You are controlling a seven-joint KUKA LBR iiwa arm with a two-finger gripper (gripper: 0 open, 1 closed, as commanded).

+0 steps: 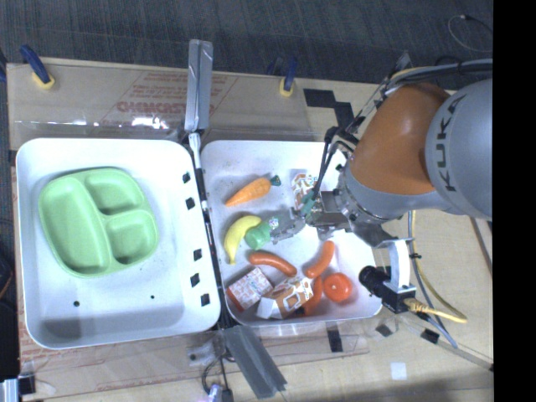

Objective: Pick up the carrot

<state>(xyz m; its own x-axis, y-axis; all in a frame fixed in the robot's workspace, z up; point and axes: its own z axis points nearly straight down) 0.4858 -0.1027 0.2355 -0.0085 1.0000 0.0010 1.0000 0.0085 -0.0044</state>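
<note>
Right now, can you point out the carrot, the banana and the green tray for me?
carrot point(249, 193): camera view, middle of its orange body.
banana point(237, 234): camera view, middle of its yellow curve.
green tray point(59, 224): camera view, its large left compartment.

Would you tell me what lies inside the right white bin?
In the right white bin: orange carrot, yellow banana, two sausages, red tomato, small cartons. The arm covers its right part.

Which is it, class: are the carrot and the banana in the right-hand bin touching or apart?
Apart. The camera view shows bare white bin floor between the carrot and the banana lying below it.
</note>
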